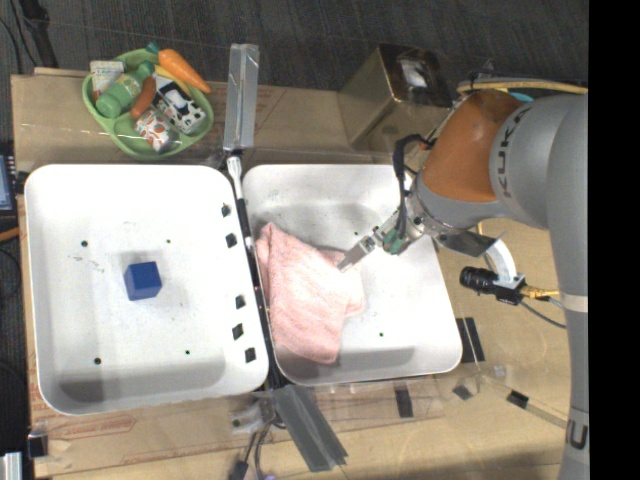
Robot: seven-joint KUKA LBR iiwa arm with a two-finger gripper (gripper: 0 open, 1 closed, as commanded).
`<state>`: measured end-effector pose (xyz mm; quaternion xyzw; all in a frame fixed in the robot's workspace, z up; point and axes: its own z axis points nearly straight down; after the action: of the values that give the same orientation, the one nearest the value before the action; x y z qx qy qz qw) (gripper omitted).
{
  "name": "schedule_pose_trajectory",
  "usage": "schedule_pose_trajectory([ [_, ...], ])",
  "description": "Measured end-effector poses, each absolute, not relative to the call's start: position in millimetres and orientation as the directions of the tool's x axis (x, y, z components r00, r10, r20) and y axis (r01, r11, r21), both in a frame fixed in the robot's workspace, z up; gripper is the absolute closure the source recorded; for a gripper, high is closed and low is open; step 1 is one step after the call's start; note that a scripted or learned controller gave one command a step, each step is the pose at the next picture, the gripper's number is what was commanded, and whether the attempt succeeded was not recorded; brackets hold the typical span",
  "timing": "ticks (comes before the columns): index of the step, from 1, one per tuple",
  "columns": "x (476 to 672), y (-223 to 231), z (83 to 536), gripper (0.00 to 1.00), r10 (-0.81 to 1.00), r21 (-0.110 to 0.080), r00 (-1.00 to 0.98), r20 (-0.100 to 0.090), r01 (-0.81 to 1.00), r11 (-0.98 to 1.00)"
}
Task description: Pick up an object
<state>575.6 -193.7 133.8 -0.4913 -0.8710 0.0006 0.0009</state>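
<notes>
A pink cloth [305, 293] lies crumpled along the left side of the right bin [420, 338]. A small blue cube [143, 280] sits in the middle of the left bin [60, 218]. My gripper [357, 253] reaches in from the right, low over the right bin, with its fingertips at the cloth's upper right edge. Nothing shows between them.
A green bowl [108, 128] holding toy food, including a carrot, stands behind the left bin. A brown cardboard box [385, 93] sits behind the right bin. A grey divider bar [240, 98] runs between the bins at the back.
</notes>
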Motion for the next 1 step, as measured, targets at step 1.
schedule_pose_trajectory([
  [1,634.4,-148.6,91.2,0.0,0.865,-0.002,-0.502,0.001,0.865,0.502],
])
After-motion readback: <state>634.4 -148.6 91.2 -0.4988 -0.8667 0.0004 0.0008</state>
